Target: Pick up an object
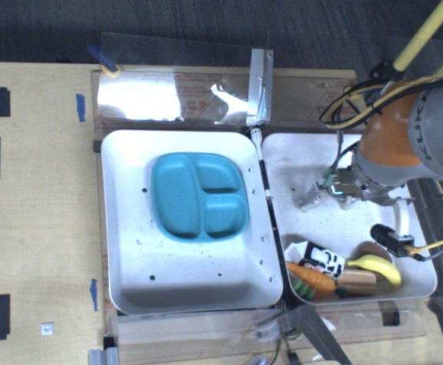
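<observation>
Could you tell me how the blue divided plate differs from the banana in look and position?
The blue divided plate is broad, flat and teal, while the banana is small, curved and yellow. The plate lies alone in the left bin; the banana sits among other items along the right bin's near edge. Both lie apart from the gripper.

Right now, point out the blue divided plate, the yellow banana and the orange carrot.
blue divided plate (199, 196): camera view, centre divider.
yellow banana (378, 268): camera view, middle of its curve.
orange carrot (313, 279): camera view, mid-body.

Glossy blue plastic tray in smooth white bin; pale wooden bench.
</observation>
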